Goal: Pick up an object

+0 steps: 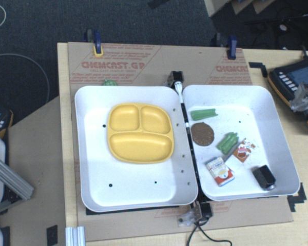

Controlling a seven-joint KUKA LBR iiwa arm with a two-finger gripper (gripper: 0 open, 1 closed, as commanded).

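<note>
Gripper state: I can't tell from this view. Right bin, near to far: black block at 5 o'clock by the near rim, red-and-white carton at 7, small red-and-white packet near centre, green piece just beside it at its 10, brown disc at 9, green bar at 10. Left bin: yellow divided plate, centre toward 12. Two blue clamps on the bench's far edge.

6 small objects in right bin
</note>
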